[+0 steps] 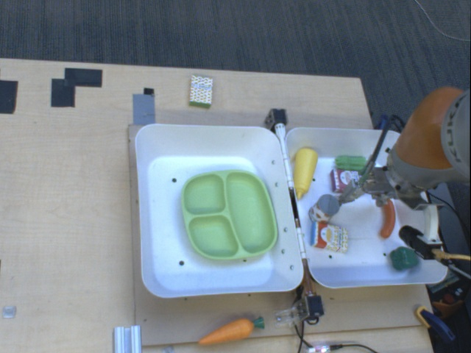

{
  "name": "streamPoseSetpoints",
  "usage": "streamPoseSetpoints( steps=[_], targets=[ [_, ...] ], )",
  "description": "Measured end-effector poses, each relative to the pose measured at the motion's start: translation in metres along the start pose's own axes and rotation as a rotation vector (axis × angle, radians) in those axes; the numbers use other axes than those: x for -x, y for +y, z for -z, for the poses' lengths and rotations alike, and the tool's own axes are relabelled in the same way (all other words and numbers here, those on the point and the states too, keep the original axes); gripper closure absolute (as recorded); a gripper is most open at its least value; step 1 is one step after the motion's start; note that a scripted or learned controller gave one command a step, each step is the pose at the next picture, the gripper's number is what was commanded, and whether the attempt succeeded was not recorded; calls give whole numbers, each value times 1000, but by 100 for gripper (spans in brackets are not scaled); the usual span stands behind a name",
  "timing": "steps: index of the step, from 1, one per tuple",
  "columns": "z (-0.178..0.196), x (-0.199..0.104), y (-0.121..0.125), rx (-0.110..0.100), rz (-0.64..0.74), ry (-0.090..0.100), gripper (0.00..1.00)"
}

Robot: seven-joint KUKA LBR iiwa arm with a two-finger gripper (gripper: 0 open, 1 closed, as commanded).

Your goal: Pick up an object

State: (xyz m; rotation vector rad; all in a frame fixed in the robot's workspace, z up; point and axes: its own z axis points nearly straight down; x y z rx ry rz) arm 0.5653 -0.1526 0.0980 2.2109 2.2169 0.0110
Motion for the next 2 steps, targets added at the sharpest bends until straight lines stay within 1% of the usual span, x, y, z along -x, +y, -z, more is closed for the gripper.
streamPoseSetpoints(
  steps=[1,2],
  targets=[
    [11,-1,1,4,1,0,100],
    [11,-1,1,3,1,0,0]
  ],
)
